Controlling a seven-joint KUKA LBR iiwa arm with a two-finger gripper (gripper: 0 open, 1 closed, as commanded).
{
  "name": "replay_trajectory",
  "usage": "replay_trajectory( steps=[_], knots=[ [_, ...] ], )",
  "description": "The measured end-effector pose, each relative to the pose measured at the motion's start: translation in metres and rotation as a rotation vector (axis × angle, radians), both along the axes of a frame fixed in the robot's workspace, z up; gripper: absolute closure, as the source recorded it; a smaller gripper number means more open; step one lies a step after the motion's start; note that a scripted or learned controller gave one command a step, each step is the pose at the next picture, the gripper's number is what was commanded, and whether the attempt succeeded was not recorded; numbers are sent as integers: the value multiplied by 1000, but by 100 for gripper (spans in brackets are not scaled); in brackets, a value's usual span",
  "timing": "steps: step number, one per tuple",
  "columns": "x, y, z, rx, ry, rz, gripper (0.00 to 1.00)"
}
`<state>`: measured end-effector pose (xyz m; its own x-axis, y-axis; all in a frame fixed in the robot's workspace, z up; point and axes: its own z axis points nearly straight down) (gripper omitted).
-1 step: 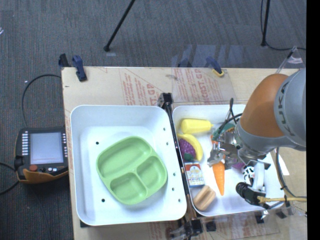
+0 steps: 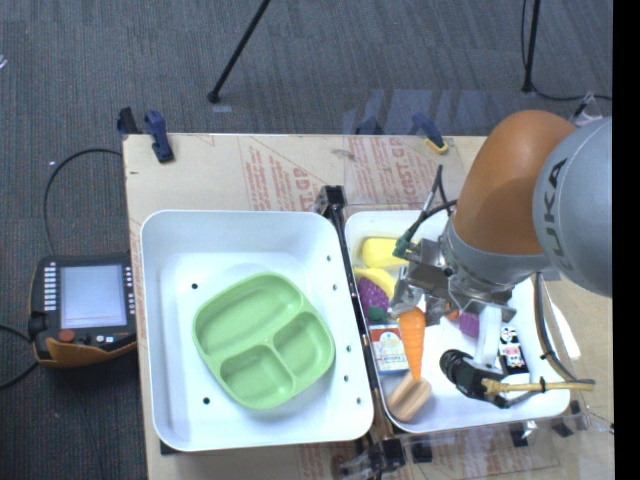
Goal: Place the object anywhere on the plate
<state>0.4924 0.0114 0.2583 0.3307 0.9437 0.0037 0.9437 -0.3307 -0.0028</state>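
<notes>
While the plate [image 2: 262,340] sits in the left bin [image 2: 165,268], the gripper [image 2: 425,303] hangs over the carrot [image 2: 412,343]; grip state indiscernible.

One camera, fixed high above the surface [image 2: 250,168], looks down at a slant — the far edge of the board sits toward the top, with dark carpet and tripod legs [image 2: 245,43] beyond it. It stands far enough back to take in both white bins, the left bin [image 2: 160,268] whole and the right bin [image 2: 560,408] partly covered by the arm [image 2: 530,208], which enters from the right. A handheld control pendant [image 2: 85,303] lies on the floor at the left.
</notes>
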Motion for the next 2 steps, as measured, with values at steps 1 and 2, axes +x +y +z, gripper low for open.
replay_trajectory(
  steps=[1,2],
  knots=[
    [-14,53,-6,-5,9,-308,100],
    [-14,53,-6,-5,8,-305,0]
  ],
)
